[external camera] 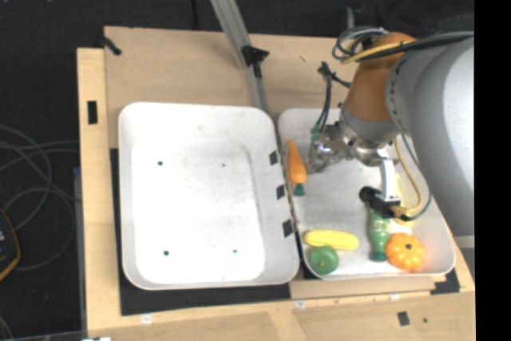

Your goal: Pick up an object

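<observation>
Carrot [296, 163] lies against the left wall of the right bin [435, 263], the toy nearest the gripper [322, 152]. Gripper hangs just right of it, low in the bin; its state cannot be told from this angle, and nothing visible is held. Step in hand appears to be the approach. Next move calls for centring over the carrot, then descending.

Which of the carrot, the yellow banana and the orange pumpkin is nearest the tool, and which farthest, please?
From the tool:
1. Carrot, by the right bin's left wall.
2. Yellow banana, near the front edge.
3. Orange pumpkin, front right corner.
</observation>
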Controlling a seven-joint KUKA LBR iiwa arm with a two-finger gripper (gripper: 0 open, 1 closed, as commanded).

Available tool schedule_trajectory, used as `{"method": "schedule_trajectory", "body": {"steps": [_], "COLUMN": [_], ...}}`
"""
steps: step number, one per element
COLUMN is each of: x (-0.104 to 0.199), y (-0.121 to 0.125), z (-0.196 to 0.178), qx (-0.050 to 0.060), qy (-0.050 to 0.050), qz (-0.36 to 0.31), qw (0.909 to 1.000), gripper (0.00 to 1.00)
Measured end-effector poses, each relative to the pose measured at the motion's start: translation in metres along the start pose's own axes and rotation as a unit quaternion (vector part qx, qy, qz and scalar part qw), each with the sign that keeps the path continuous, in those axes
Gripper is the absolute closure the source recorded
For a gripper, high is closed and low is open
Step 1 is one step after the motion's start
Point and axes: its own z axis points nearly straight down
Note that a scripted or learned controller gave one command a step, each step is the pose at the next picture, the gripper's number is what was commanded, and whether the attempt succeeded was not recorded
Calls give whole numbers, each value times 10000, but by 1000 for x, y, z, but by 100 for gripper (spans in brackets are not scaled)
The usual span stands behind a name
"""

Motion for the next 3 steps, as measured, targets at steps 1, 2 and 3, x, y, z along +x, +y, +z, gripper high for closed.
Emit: {"method": "schedule_trajectory", "body": {"steps": [1, 2, 3], "x": [89, 37, 79], "y": [-7, -37, -11], "z": [-104, -149, -149], "qx": [-50, -24, -3], "qy": [15, -1, 7], "qz": [-40, 14, -20], "qw": [10000, 10000, 10000], "gripper": [100, 100, 100]}}
